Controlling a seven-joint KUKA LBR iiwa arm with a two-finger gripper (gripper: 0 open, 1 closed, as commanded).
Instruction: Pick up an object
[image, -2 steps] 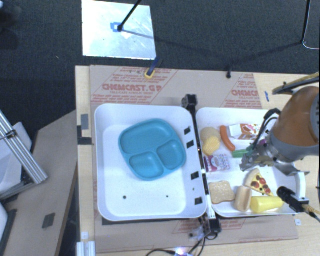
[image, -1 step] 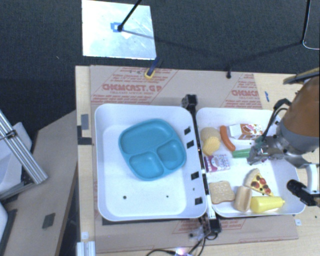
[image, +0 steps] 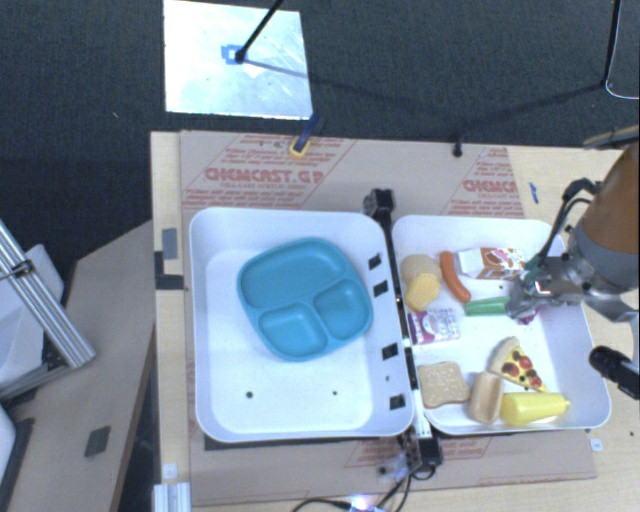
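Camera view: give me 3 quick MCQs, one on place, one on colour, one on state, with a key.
1. Where does the divided plate lie?
A. left bin
B. right bin
C. on the cardboard outside the bins

2. What colour is that plate?
A. red
B. blue
C. yellow

3. Where is the gripper now?
A. over the left bin
B. over the floor, outside the bench
C. low in the right bin, at the green item

Key:
1 A, the plate rests in the left bin.
2 B, it is light blue with three compartments.
3 C, the gripper sits over the right bin, right at the end of the green item.
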